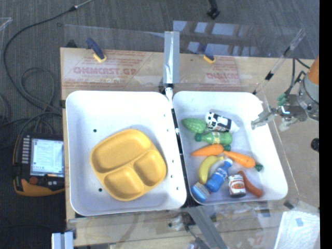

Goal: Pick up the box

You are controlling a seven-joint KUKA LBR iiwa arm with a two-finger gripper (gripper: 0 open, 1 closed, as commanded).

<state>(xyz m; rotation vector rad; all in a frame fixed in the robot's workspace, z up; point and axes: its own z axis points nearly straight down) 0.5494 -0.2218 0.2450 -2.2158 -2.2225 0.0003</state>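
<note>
The box point(218, 121) is small, black and white, and lies near the back of the right bin point(270, 160), among toy foods. It touches a green leafy toy point(193, 124) on its left and sits just behind a green bottle point(213, 138). My gripper point(268, 115) hangs over the right bin's back right rim, well to the right of the box and apart from it. Nothing shows in its grasp.
The right bin also holds two carrots point(207, 150) point(240, 159), a banana point(207, 166), a blue bottle point(217, 176), a red can point(236, 185) and a blue cap point(199, 192). A yellow divided tray point(128, 163) lies in the left bin point(83, 118).
</note>
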